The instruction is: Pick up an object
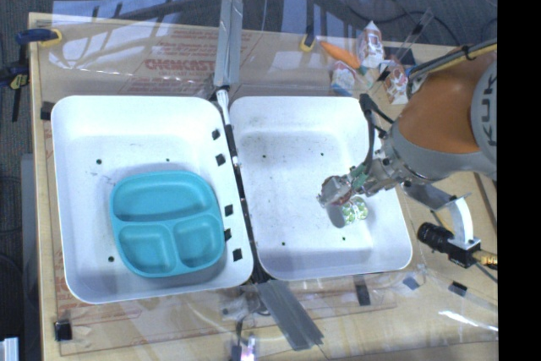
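Two shallow white bins are seen side by side on the worktop (127,46). In the left bin (76,139) a blue three-compartment tray (166,222) lies flat toward the near side. The right bin (287,139) is entered by the grey arm (439,127) with its orange band, reaching in from the right. The end effector (338,194) is lowered over the right part of that bin — whether it is released or clenched cannot be told. Just beside it, on the bin floor, a small clear, greenish object (353,212) is seen; contact between the two cannot be made out. Beyond the right bin, small packets (369,46) and an orange item (341,54) lie on the worktop.
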### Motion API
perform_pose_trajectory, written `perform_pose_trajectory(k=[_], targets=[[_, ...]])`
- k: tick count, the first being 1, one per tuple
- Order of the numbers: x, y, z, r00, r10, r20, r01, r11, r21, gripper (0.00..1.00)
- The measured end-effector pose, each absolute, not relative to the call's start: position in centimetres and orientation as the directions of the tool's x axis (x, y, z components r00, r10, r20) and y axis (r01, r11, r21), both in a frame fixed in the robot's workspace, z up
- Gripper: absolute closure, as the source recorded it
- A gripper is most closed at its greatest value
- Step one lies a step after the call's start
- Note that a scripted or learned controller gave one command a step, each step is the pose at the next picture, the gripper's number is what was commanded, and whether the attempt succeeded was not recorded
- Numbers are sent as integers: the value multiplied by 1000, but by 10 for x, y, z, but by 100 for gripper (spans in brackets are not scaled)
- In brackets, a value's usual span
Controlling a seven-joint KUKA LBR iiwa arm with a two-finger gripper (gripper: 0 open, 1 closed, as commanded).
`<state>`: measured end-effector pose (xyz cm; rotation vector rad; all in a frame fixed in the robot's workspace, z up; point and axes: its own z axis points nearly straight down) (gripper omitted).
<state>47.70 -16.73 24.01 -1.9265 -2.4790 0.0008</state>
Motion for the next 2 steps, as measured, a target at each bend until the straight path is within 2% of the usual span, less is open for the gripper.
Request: perform_pose_trajectory(k=[2], targets=[[477,-172,242,-345,938,0,938,345,-1,100]])
